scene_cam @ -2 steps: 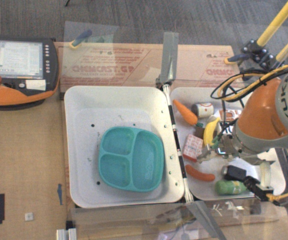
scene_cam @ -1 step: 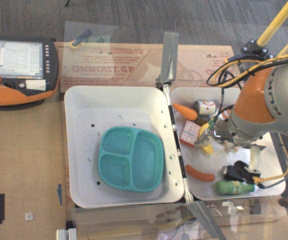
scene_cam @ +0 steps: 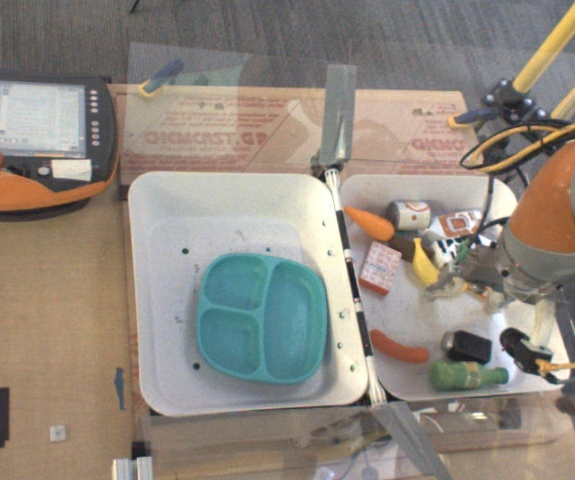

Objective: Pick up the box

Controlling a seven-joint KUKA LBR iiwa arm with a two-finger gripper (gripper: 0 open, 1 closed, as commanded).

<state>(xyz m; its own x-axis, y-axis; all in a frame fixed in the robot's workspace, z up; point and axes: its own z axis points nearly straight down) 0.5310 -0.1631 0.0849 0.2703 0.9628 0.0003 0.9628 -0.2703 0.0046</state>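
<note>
The little pink box (scene_cam: 380,268) still lay in the right bin (scene_cam: 407,363), beside the carrot (scene_cam: 369,223). Nothing was picked up yet. The gripper (scene_cam: 450,280) hovered nearby; how it stood, I couldn't tell.

Glossy white plastic bins (scene_cam: 157,208)

Grey carpet floor (scene_cam: 387,18) beyond a brown cardboard-topped bench (scene_cam: 47,338).
</note>
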